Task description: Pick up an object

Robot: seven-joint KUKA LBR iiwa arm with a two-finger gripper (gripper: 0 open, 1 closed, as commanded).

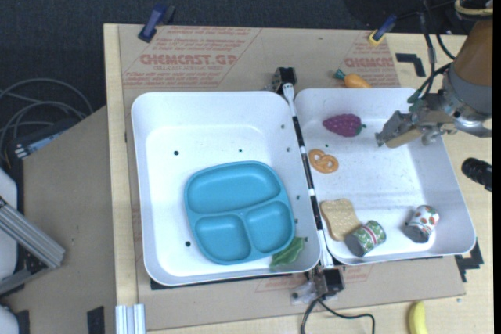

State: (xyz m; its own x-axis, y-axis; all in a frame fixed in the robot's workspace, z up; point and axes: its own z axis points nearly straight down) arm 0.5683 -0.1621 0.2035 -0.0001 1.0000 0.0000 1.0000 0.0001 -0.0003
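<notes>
My jaws (389, 138) hung over the right bin (438, 192), near its upper right, just beside the purple grape bunch (343, 124); I could not tell whether they were open or closed. Nothing visible between them. Pretzel (322, 161) lay near the divider.

We see our arm (474, 70) at the frame's right, grey with an orange band. Its gripper (395, 134) is metallic grey. Dark cables run along the wrist.

Tray (235, 211) in left bin (156, 121)
</notes>
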